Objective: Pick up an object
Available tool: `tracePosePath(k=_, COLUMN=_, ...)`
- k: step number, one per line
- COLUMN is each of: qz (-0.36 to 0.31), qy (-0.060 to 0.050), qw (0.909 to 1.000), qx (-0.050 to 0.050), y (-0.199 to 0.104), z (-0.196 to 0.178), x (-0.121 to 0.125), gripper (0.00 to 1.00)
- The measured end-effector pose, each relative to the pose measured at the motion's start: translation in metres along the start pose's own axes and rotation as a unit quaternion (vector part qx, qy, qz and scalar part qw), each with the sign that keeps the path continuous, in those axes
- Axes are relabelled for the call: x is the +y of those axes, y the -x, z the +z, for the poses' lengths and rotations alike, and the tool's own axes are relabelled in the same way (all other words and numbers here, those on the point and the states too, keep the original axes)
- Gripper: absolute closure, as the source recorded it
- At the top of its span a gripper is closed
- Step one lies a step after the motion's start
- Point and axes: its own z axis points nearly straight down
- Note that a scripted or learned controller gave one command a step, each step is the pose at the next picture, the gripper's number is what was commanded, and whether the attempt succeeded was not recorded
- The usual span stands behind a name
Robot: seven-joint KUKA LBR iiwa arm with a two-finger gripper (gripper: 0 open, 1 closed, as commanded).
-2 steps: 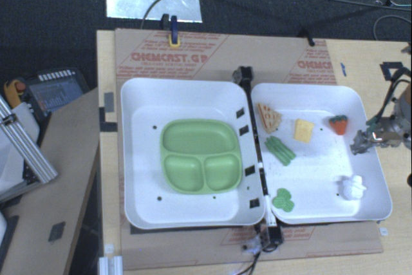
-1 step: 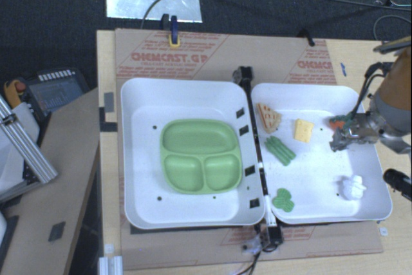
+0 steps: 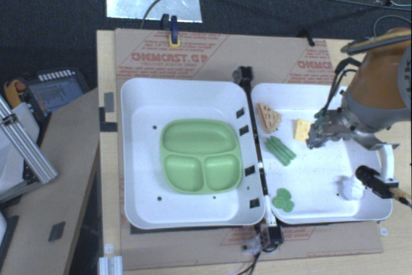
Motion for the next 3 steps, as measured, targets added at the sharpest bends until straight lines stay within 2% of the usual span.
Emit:
tracePosePath(k=1, qz=0.000, qy=0.000, qw=1.0000, qx=0.000, y=-0.056, z=0.004, x=0.009, gripper=1.00)
tracePosePath(k=3, qz=0.000, qy=0.000, qw=1.0000, qx=0.000, y=-0.160, z=-0.025, x=0.030, gripper=1.00)
